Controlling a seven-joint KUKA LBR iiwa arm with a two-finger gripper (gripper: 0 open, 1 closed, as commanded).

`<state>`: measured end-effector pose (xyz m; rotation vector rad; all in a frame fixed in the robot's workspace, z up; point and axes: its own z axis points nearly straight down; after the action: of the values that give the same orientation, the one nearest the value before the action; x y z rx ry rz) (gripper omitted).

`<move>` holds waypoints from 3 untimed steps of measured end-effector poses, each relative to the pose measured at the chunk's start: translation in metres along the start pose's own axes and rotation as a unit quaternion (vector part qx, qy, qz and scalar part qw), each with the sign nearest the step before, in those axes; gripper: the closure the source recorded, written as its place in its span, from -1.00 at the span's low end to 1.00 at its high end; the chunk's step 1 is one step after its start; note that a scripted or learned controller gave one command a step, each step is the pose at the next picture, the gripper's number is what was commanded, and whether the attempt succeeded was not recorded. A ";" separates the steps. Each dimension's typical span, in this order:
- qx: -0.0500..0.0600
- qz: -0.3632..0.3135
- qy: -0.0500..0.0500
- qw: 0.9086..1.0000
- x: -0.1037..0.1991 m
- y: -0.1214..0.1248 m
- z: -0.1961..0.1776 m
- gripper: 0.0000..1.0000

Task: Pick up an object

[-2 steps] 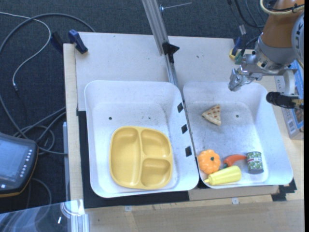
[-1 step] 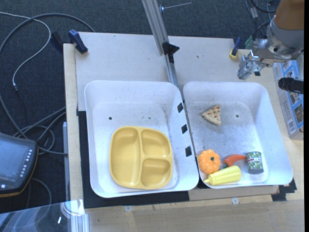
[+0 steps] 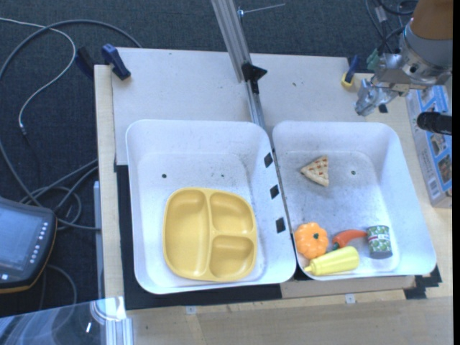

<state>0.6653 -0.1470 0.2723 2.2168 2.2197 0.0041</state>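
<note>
Pincer (image 3: 368, 100) hovering beyond the right bin (image 3: 402, 164)

Whether it is spread or pressed together, I cannot tell. Pumpkin (image 3: 311, 239), corn (image 3: 335, 261), can (image 3: 379, 241) crowd that bin's near edge; a grab could snag neighbours.

Bench (image 3: 180, 85) bears two white bins (image 3: 144, 164) side by side

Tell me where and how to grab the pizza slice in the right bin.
Judging by its pose, come straight down on the pizza slice and close across its two straight edges near the wide crust end. It lies flat and alone mid-bin, with bare floor around it. The end effector sits beyond the right bin's far rim.
</note>
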 end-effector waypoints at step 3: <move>0.005 -0.002 0.002 1.000 0.150 -0.071 0.025 1.00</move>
<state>0.5945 0.0031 0.2469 2.2195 2.2318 -0.0021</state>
